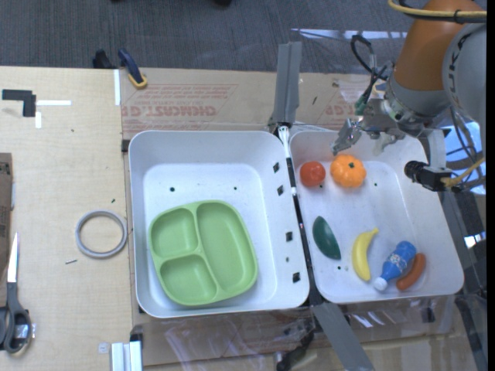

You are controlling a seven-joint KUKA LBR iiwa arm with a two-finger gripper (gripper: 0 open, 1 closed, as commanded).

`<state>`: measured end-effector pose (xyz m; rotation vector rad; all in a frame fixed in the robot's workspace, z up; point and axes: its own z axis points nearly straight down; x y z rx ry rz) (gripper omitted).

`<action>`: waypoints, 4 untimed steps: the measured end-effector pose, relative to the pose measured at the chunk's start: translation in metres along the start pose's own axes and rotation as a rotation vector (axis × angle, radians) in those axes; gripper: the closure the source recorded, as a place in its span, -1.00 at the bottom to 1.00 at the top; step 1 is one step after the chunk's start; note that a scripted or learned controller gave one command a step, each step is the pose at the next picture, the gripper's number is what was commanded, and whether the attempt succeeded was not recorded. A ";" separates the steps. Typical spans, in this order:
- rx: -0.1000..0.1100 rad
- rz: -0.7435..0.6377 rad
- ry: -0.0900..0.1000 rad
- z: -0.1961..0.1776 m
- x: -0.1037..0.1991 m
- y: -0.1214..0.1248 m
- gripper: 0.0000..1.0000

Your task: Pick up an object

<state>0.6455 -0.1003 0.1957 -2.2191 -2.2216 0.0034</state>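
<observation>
My claw [349,135] hangs over the far edge of the right bin [421,207], just above and behind the orange mandarin-like fruit [348,171]. Cannot tell how my claw is set; it's small and cluttered with cables. Nothing visible between the tips. My arm comes in from the right, orange band [433,33] high above the wrist.

Right bin contents: orange fruit near the far wall, red tomato [312,174] just beside it on its left, close but apart. Dark green pepper-like piece [326,238] mid-bin, near the divider side. Yellow banana [363,253] right of it, standing roughly lengthwise. Blue-and-white bottle [395,264] lies tilted near the front right, with a reddish-orange sausage-shaped thing [411,272] touching its right side.

Left bin [147,207] holds a green three-compartment plate [203,251], front-center.

On the bench left of the bins: a grey tape ring [101,233], scissors [13,315] at the left edge, a blue clamp [131,69] at the far side.
</observation>
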 end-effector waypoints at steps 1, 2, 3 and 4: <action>-0.015 0.004 -0.003 0.074 0.004 -0.005 -1.00; -0.002 0.004 -0.001 0.104 -0.029 -0.007 -1.00; -0.002 0.006 -0.001 0.095 -0.030 -0.007 1.00; -0.002 -0.001 -0.001 0.004 0.036 0.013 1.00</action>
